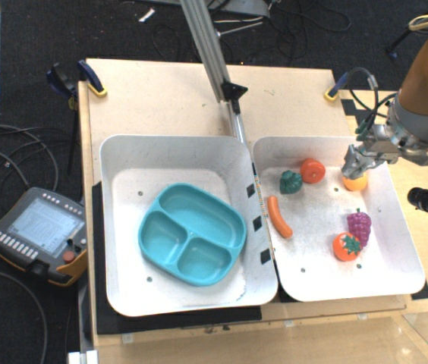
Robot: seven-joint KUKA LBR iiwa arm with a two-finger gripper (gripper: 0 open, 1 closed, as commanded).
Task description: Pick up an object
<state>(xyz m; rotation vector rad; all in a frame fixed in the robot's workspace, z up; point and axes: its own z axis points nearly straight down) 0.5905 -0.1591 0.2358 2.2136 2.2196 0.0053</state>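
Pincer poised directly over an orange fruit by the right bin's far edge, seemingly to grasp; finger spacing indiscernible.

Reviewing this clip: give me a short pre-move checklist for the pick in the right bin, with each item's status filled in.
1. Gripper over a target: ok, it sits on the yellow-orange fruit.
2. Fruit held between the gripper's tips: cannot tell, the gripper hides it.
3. Neighbours apart from target: ok, tomato and grapes lie apart.
4. Target away from bin wall: not ok, it lies near the right bin back wall.
5. Blue tray out of the way: ok, in the left bin.
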